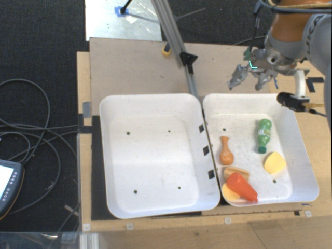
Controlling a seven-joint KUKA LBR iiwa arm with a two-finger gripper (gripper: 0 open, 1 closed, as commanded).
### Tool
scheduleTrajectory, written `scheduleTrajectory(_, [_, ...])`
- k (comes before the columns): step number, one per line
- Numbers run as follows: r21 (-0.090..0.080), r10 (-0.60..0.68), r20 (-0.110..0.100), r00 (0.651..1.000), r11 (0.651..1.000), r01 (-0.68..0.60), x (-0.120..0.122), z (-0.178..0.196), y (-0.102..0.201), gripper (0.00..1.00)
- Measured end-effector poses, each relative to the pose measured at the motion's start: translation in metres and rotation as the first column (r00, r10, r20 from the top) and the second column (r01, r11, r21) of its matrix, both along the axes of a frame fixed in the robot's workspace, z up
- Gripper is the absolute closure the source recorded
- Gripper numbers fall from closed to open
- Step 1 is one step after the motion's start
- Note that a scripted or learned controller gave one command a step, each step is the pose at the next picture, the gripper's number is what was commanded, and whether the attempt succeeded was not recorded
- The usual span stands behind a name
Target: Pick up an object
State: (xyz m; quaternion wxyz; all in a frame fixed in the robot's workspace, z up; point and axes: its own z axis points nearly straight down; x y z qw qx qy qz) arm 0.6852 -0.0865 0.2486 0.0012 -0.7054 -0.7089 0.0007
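My gripper [250, 81] hangs above the far edge of the right bin [298, 139], its fingers spread open with nothing between them. Below it in that bin lie a green bottle [263, 135], a yellow lemon-like piece [275, 163], an orange gourd-shaped piece [226, 151], and a red pepper [241, 185] resting on a yellow and tan piece [231, 192] at the near left corner. The gripper is well apart from all of them.
The left bin [153, 154] sits beside the right one, sharing a divider with black clips [206, 149]. A slanted metal pole [174, 32] crosses the back of the bench. Cables and a tablet [8, 183] lie on the floor at left.
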Motion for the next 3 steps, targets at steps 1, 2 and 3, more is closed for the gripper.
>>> scheduleTrajectory(1, [-0.001,0.001,0.004,1.000,1.000,-0.001,0.001,0.003,0.000,0.00])
scheduleTrajectory(2, [-0.001,0.001,0.001,1.000,1.000,-0.001,0.005,-0.044,0.008,0.00])
scheduleTrajectory(3, [-0.001,-0.001,0.001,1.000,1.000,0.001,0.007,-0.086,0.005,0.00])
